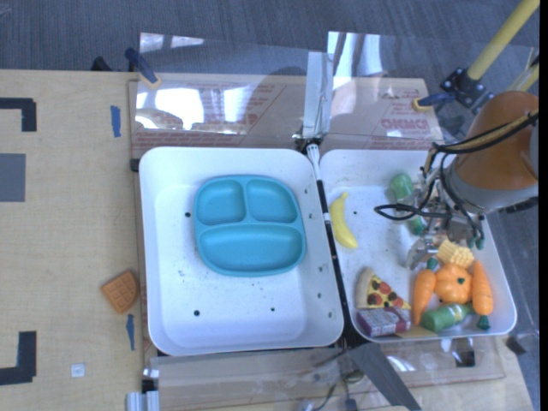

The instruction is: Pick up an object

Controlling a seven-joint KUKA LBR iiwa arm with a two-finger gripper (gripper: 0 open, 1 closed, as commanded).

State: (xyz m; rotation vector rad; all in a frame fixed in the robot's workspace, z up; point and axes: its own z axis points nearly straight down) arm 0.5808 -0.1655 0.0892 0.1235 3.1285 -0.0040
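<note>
My gripper point(425, 248) hangs low in the right bin point(505, 315), just left of a yellow corn cob point(455, 253) and above an orange carrot point(423, 291). Beside them lie an orange round fruit point(452, 285), a second carrot point(481, 289) and a green cucumber-like piece point(445, 317). A pizza slice point(381, 291) and a pinkish box point(383, 321) rest at the bin's front left. A banana point(342, 221) lies along the left wall, and a green vegetable point(400, 185) sits further back. I see nothing lifted off the bin floor.
A blue divided plate point(248, 225) sits in the left bin point(171, 315). A brown waffle-like piece point(121, 290) lies on the bench to the left. Clear panels stand behind both bins. Black cables trail from the wrist over the right bin's back.
</note>
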